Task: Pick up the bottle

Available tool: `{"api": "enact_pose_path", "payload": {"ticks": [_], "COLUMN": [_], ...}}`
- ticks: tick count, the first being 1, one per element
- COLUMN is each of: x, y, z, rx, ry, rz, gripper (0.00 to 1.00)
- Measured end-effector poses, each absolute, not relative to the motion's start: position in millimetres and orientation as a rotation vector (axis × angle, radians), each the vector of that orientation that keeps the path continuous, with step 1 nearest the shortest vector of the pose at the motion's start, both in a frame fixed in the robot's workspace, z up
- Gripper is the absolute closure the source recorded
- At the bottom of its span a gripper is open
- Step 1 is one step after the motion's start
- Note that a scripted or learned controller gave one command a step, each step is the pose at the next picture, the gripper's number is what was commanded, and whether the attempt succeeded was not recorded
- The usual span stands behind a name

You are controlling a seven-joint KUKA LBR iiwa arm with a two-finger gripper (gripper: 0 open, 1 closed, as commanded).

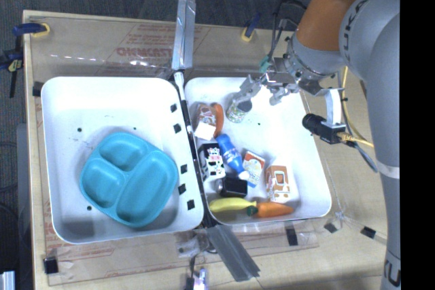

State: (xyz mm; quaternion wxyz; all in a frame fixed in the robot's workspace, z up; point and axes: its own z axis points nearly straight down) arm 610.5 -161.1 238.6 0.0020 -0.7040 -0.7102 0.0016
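Observation:
A blue bottle (228, 151) with a white label lies on its side in the middle of the right bin (309, 159), among other items. My gripper (262, 92) hangs over the far part of that bin, well above and to the right of the bottle, and its two fingers stand apart with nothing between them. A small clear glass-like object (238, 108) sits just below and left of the left fingertip (247, 87); I cannot tell whether they touch.
In the right bin lie an orange-and-white packet (209, 119), a black-and-white toy (214, 163), a black block (234, 185), two small cartons (279, 183), a banana (230, 205) and a carrot (272, 209). The left bin (68, 105) holds a blue divided plate (129, 176).

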Motion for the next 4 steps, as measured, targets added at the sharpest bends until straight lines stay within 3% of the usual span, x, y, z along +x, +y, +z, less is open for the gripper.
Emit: {"api": "enact_pose_path", "payload": {"ticks": [1, 2, 3, 4], "x": [617.8, 554.5, 551.9, 578.2], "y": [-163.4, -165.8, -166.1, -143.2], "z": [114.3, 99.1, 104.7, 192.0], "rx": [-1.974, -2.189, -2.18, -2.216], "ry": [-2.464, -2.276, -2.274, -2.224], "rz": [-0.011, -0.006, 0.003, 0.001], "gripper": [0.0, 0.0, 1.0, 1.0]}}
